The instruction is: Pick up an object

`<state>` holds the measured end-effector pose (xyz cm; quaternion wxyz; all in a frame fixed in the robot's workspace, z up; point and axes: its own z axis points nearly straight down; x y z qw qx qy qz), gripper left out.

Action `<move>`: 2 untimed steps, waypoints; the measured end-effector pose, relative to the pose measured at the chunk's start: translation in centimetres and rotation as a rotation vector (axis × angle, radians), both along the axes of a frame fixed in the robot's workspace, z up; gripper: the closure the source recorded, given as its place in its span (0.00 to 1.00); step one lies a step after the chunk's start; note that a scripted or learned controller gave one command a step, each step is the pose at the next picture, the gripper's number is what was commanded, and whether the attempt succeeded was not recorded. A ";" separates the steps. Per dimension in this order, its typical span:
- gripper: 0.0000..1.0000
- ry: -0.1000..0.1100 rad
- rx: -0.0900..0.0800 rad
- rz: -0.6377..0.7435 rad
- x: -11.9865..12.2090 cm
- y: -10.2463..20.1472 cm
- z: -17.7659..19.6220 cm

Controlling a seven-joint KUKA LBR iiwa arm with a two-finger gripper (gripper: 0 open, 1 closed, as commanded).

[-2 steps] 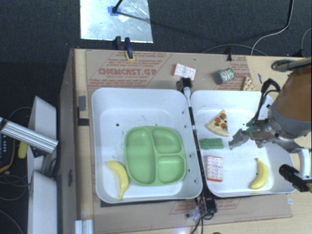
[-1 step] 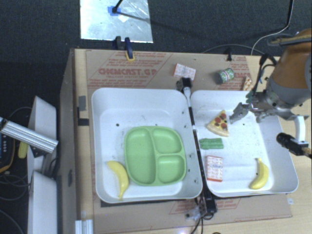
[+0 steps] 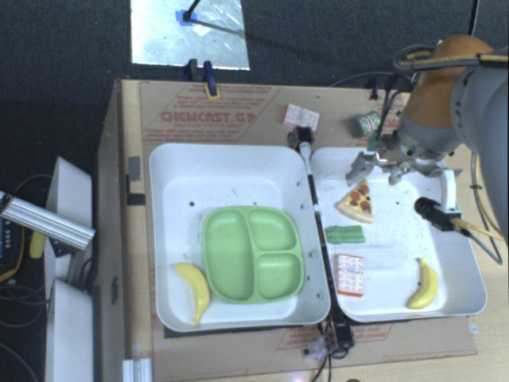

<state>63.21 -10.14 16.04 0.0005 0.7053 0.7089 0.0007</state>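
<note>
Nearest us, at the lower left of the left bin (image 3: pixel 171 181), we see a banana (image 3: pixel 195 291) lying just beside the green plate (image 3: pixel 253 253). The plate has three compartments and sits in the bin's lower middle. In the right bin (image 3: pixel 465 249) we find a second banana (image 3: pixel 424 285) at the lower right and a red and white packet (image 3: pixel 349 274) at the lower left. A flat green piece (image 3: pixel 344 234) lies above the packet, and a pizza slice (image 3: pixel 357 201) lies higher still, near the divide between the bins. The arm (image 3: pixel 477 110) reaches in from the upper right of the frame. Its jaws hang over the upper part of the right bin, just above the pizza slice in the picture. We see the jaws spread apart with nothing between them. On the table (image 3: pixel 238 106), beyond the bins, lie a small card (image 3: pixel 301 117) and a can (image 3: pixel 367 123).
</note>
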 end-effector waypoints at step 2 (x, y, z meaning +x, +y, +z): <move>0.00 0.000 -0.001 0.000 0.2 1.1 -7.6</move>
